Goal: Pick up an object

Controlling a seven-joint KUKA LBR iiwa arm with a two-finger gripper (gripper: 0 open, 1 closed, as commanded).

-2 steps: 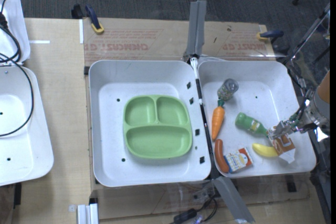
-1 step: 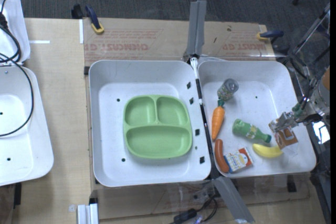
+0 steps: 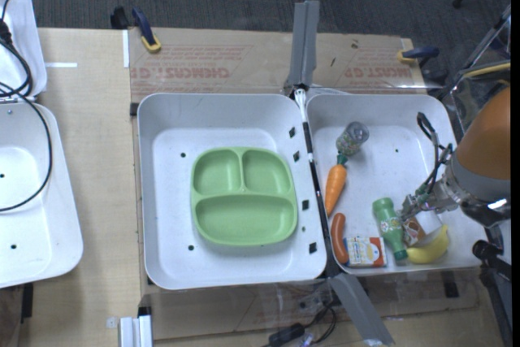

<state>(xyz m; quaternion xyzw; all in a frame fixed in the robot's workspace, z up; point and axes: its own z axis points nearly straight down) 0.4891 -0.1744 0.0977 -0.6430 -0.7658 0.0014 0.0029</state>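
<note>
The reach is in hand: the end effector [image 3: 422, 203], whose grip state I cannot tell, hangs low in the right white plastic bin [image 3: 382, 111] just above a curved yellow banana [image 3: 429, 249] and beside a green bottle [image 3: 388, 225], so the next move likely calls for a short descent.

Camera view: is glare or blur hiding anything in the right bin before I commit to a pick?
Camera view: lighting even, shadows soft; no strong glare on the right bin. Carrot and green bottle read clearly. The image is slightly soft, and around the pincer beside the banana things are cluttered and hard to separate.
</note>
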